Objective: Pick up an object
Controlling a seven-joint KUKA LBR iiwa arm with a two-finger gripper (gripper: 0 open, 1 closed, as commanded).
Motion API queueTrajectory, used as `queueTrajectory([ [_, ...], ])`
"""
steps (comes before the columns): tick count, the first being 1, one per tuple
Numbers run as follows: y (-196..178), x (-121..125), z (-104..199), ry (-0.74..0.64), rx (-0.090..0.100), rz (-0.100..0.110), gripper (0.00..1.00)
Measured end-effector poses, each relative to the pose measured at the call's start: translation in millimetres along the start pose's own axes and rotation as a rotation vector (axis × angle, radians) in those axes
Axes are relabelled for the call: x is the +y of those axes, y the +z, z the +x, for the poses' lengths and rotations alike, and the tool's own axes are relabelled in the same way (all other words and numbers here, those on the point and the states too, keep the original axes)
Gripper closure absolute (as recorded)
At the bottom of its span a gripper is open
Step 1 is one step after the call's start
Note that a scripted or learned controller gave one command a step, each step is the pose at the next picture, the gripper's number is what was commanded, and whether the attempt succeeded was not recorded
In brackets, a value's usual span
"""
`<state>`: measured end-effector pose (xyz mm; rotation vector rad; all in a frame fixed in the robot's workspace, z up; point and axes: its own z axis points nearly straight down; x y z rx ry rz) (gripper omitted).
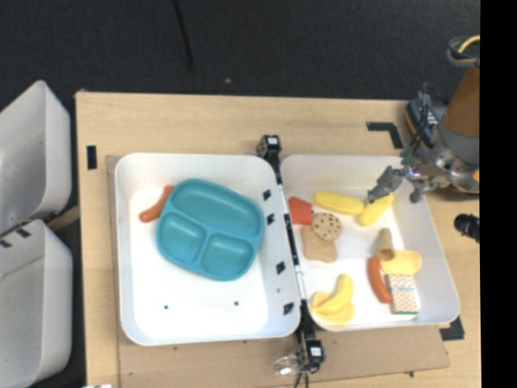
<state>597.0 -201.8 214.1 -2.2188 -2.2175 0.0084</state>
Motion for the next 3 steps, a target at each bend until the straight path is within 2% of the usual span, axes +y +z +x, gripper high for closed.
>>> queueTrajectory([
  [2, 115.8, -9.0, -7.3, 0.001, 0.0, 0.0, 0.0],
  [3, 103.8, -7.3, -8.4, 0.004, 0.0, -0.005, 1.0],
])
